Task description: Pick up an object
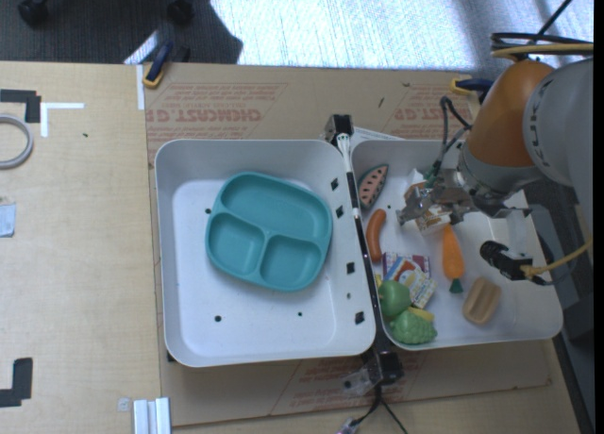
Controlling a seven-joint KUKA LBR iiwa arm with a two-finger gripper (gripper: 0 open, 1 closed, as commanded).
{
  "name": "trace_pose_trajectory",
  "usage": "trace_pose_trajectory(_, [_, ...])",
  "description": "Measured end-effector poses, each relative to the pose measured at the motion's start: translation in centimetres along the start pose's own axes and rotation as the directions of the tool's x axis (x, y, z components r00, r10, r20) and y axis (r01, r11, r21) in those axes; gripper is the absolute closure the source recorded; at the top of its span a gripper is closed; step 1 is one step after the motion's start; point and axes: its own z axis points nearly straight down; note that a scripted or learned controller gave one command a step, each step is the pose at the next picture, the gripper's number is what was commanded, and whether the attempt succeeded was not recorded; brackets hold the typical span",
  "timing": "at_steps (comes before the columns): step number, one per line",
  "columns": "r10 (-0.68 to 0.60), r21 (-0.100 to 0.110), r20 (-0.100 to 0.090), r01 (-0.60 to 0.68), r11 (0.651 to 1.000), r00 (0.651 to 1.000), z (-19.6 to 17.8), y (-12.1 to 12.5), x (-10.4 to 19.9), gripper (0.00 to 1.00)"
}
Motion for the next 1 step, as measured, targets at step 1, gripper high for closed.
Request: trace_pose_trajectory(1, [0.003,-0.002,0.001,-0.003,1.000,1.000,-1.08,0.09,-0.04,1.00])
